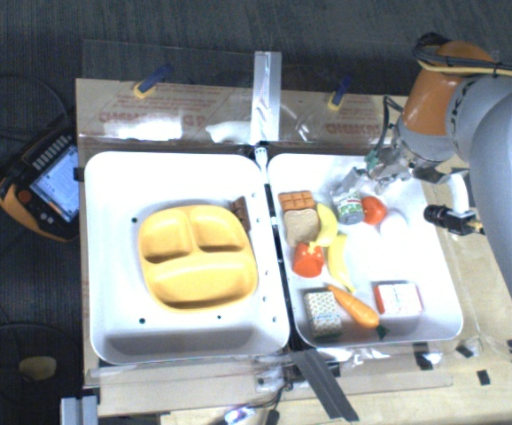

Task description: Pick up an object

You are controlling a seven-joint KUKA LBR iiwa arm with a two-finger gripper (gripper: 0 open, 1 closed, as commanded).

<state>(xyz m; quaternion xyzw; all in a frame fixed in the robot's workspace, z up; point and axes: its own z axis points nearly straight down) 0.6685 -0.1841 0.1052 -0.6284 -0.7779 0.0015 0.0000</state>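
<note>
My gripper (360, 177) hangs over the back of the right bin (433, 237), just behind a small green-labelled can (350, 210) and a red tomato (375, 209). Nothing is visibly held. Further left in this bin lie a brown waffle piece (297, 200), a bread slice (302, 227), a yellow banana (333, 242) and a red pepper (307, 259). Near the front are a carrot (356, 306), a green-checked box (322, 309) and a white and red box (396, 297).
The left bin (114, 193) holds a yellow divided tray (197, 255) with a small brown item (240, 209) at its back right corner. The grey arm with its orange band (433, 96) fills the upper right. A handheld controller (48, 184) lies left of the bench.
</note>
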